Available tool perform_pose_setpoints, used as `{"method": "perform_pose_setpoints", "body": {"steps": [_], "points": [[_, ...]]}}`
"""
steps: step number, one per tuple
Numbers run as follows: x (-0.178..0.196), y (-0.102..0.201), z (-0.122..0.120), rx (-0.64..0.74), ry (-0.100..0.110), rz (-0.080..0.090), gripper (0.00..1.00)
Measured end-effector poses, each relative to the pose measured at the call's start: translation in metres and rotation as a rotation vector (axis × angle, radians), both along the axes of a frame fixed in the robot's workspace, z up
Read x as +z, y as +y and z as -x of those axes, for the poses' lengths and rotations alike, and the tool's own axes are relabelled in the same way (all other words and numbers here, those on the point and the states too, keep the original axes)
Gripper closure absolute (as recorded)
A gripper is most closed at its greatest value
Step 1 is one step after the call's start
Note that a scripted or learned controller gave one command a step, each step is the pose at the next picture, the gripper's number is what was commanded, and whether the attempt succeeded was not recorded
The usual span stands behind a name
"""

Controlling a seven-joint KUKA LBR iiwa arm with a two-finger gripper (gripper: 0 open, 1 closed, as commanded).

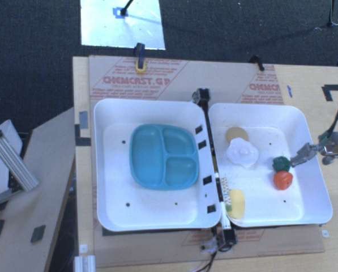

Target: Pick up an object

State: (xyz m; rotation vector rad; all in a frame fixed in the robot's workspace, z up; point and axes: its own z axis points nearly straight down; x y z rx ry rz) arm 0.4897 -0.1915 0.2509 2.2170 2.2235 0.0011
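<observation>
One fixed overhead camera looks slantwise down on both bins (157, 109).

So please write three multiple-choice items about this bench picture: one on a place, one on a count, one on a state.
1. Where does the blue divided plate lie?
A. left bin
B. right bin
C. on the cardboard behind the bins

2. How many compartments does the plate have?
A. two
B. three
C. five

3. How does the tool stand to the orange toy with the green top?
A. it holds the toy lifted above the bin
B. its tip is close beside the green top, and the toy rests on the bin floor
C. it is over the left bin

Key: 1 A, the plate fills the middle of the left bin. 2 B, ridges part three sections. 3 B, the toy lies in the right bin.
</observation>
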Motion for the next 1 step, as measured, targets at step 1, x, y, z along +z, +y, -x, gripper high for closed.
{"method": "perform_pose_setpoints", "body": {"steps": [1], "points": [[-0.0594, 0.0051, -0.0063, -0.001, 0.005, -0.002, 0.0]]}}
